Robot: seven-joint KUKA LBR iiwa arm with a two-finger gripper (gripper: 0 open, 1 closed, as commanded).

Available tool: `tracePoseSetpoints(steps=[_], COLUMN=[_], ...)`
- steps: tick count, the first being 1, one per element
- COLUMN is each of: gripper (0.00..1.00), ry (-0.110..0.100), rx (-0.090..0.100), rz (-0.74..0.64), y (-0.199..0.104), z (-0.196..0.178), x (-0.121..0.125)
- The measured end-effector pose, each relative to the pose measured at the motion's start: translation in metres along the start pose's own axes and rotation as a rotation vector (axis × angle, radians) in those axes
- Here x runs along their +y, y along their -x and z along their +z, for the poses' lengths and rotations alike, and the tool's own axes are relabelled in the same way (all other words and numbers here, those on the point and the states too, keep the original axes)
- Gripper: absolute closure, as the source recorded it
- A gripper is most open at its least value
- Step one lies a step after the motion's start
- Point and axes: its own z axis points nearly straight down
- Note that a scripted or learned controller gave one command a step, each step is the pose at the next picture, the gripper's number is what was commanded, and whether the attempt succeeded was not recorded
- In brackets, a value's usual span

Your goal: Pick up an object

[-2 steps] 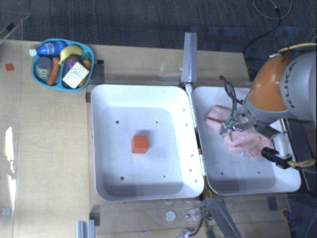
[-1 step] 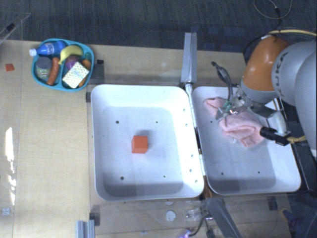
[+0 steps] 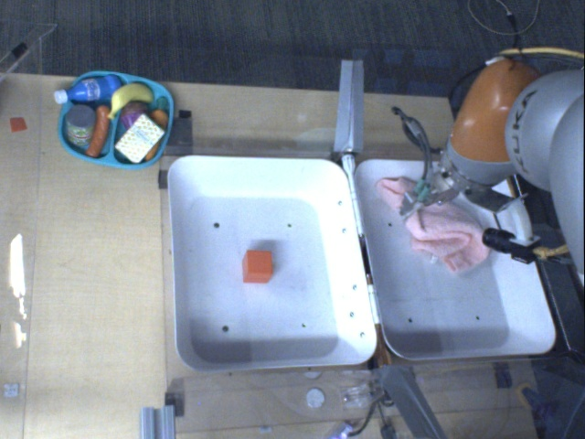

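1. Two shallow white bins sit side by side on a pale wooden bench [image 3: 91, 273]. Beyond its far edge is dark blue-grey carpet [image 3: 228, 16].
2. Grey arm [image 3: 548, 126] comes in from the view's right, with its orange band [image 3: 484, 108] above the wrist. The claw [image 3: 422, 193] is down in the upper left part of the right bin [image 3: 457, 350].
3. Claw state: the tip is at the near edge of a pink cloth [image 3: 443, 231]. From this angle I cannot tell how far the claw is open or whether it has hold of any fabric.
4. Pink cloth lies crumpled on the bin floor. It starts directly below the claw and spreads away toward the view's lower right, the rest of it flat on the white surface.
5. Orange block [image 3: 259, 266] is well apart from the claw, toward the view's lower left. It sits alone near the middle of the left bin [image 3: 274, 359].
6. Upright grey metal rail [image 3: 347, 108] stands just to the claw's left in the view, where the two bins meet at the far side.
7. Far to the claw's upper left, on bare bench, is a blue tray [image 3: 62, 133] packed with small toy groceries. A small red patch [image 3: 18, 124] lies past it at the bench edge.
8. Surface: both bin floors are plain white with a few dark dots.
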Motion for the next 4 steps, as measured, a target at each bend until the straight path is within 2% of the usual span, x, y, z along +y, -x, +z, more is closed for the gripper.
tracePoseSetpoints(steps=[1, 2, 3, 4], gripper=[0.00, 0.00, 1.00, 1.00], ry=[0.000, -0.038, -0.015, -0.006], rx=[0.000, 0.019, -0.002, 0.006], rz=[0.000, -0.112, -0.116, -0.134], y=[0.000, 0.008, 0.012, -0.056], z=[0.000, 0.013, -0.002, -0.136], x=[0.000, 0.025, 0.030, 0.049])
